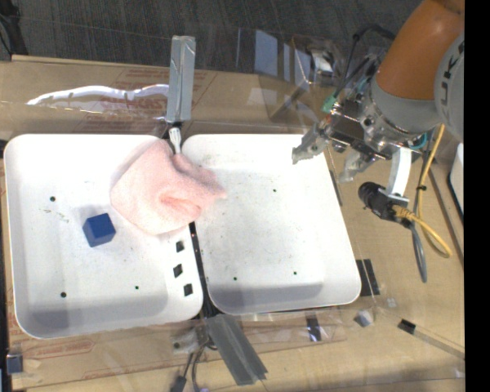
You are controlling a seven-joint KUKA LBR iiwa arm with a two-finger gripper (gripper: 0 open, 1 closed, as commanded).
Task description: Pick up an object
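On the brown cardboard-topped bench, the arm's two-finger gripper is hovering wide and empty over the right white bin's far-right rim, seemingly poised to reach the crumpled pink cloth draping the divider and the small blue cube lying left.

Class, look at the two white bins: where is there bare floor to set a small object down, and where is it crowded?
The right bin has open floor between the pink cloth at its upper left and the gripper at its upper right. In the left bin, the lower half below the blue cube lies bare. The crowded part is the divider's upper end, where the cloth drapes over both bins.
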